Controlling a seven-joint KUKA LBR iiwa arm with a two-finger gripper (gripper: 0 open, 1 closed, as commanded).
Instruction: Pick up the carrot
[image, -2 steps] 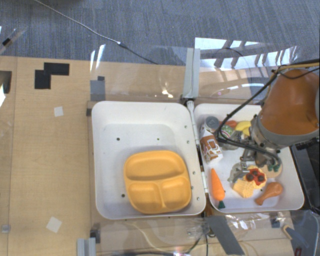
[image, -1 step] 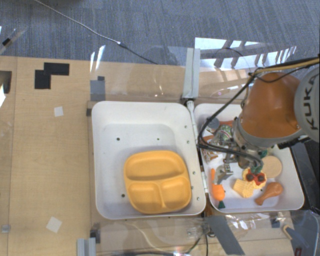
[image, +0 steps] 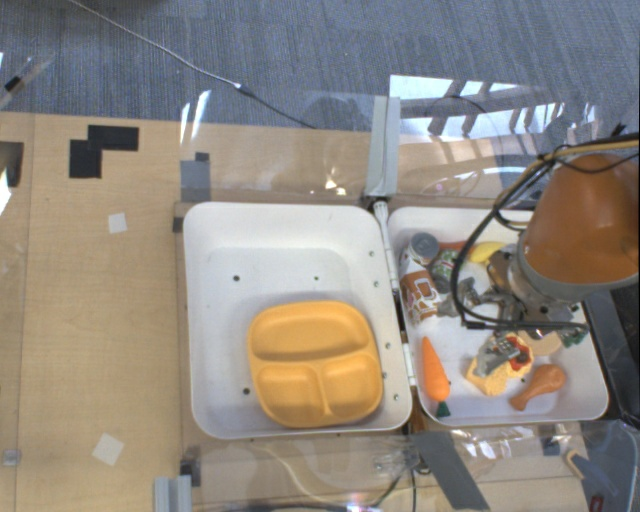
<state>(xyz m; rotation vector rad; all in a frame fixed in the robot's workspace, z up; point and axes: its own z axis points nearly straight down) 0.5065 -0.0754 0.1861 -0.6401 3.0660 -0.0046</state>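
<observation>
**Orange carrot not yet lifted**

Orange and tapering, the carrot (image: 434, 371) lies flat in the right bin (image: 596, 405), against its left wall, green end toward the near rim. The claw (image: 503, 347) hangs to the carrot's right, near it but apart, over a yellow wedge (image: 487, 377) with a red-topped piece on it. Whether the claw is spread or closed I cannot tell; cables and the wrist hide its tips, and nothing can be seen held in it.

Beyond the claw's left side stand a bottle (image: 420, 290) and a grey cap (image: 424, 244); a drumstick (image: 538, 386) lies to its right. Further left, past the carrot, the left bin (image: 215, 240) holds a yellow tray (image: 314, 362).

By my reading the task is at its approach: no grasp is made. Left to do: shift left over the carrot, descend, close, lift.
</observation>
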